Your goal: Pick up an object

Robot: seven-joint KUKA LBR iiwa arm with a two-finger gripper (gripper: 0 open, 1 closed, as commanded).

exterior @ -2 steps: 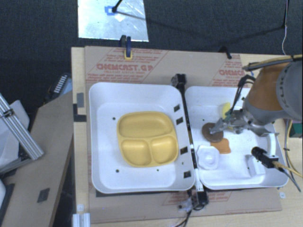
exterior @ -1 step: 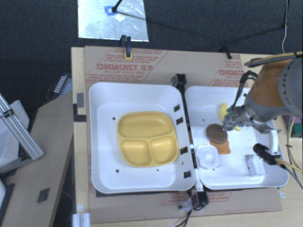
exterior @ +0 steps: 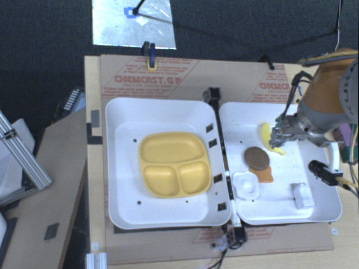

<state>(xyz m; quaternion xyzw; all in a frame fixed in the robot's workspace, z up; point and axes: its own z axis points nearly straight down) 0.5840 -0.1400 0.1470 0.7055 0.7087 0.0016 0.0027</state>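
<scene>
Far to the left of the tool, a yellow three-compartment plastic tray is lying flat in the left shallow white bin, which is sitting on the cardboard-covered counter. Moving rightward into the right shallow white bin, a small white plastic cup-like piece is resting near the front wall, down and to the left of the tool. Just behind it, a round brown disc is lying partly over a flat orange piece, both a little below and left of the tool. A yellow banana-shaped toy is lying right at the tool's left side, seemingly touching it, though the contact is hard to make out. The tool is hanging low over the bin floor at the end of the grey arm with an orange band; how wide it is standing cannot be told from here. Further right and toward the front, a small white rectangular block is lying below the tool.
</scene>
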